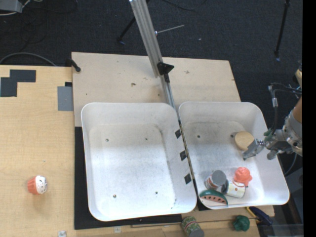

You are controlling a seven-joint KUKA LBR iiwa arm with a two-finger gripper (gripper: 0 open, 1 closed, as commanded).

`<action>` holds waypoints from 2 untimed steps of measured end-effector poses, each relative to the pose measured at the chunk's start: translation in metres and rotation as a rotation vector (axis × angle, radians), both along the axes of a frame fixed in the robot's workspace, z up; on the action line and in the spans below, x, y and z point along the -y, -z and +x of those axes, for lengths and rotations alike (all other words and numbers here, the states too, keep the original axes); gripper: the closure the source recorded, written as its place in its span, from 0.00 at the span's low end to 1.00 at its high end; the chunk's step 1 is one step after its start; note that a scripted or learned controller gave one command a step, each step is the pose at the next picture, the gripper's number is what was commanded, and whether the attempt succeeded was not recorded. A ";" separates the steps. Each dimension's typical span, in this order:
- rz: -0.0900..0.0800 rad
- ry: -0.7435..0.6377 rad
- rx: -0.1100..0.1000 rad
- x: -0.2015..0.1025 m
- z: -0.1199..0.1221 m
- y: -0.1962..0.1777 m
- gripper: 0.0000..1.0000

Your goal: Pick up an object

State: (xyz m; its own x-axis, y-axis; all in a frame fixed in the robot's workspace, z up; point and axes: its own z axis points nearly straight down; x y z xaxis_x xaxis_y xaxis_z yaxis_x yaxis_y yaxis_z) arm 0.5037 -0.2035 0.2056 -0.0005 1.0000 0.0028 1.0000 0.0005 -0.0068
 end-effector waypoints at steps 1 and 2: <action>0.001 0.000 -0.001 -0.011 -0.002 0.050 0.00; 0.000 0.001 -0.001 -0.006 -0.002 0.095 0.00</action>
